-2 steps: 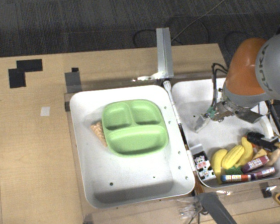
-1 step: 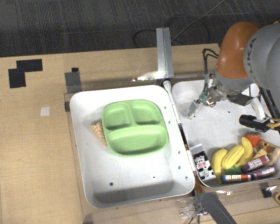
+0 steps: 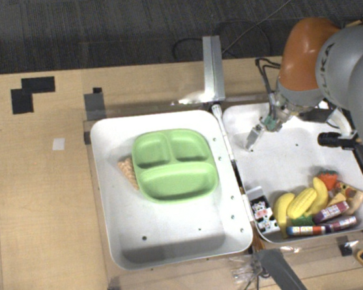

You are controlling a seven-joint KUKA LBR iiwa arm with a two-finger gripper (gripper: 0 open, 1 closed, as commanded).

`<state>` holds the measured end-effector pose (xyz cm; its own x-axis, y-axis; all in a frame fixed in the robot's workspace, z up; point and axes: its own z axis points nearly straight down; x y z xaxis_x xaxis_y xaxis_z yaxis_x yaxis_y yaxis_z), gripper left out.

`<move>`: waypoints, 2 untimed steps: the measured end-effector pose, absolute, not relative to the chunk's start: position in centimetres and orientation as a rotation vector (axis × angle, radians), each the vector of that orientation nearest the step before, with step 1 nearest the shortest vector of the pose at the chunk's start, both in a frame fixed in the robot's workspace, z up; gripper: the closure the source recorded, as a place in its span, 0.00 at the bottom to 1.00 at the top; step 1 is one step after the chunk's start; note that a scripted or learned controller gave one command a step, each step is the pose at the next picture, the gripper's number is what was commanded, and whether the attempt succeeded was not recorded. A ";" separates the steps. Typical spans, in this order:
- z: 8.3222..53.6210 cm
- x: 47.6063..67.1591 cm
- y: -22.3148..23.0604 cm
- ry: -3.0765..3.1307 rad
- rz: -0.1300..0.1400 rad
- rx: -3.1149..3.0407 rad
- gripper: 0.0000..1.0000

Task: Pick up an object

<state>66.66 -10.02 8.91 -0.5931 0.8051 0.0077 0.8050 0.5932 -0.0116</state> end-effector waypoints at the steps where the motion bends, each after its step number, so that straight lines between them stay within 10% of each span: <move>1: 10.4 67.3 -9.8 -2.820 -0.007 -1.415 1.00; 2: 12.6 67.1 -17.5 -2.382 -0.006 -2.059 1.00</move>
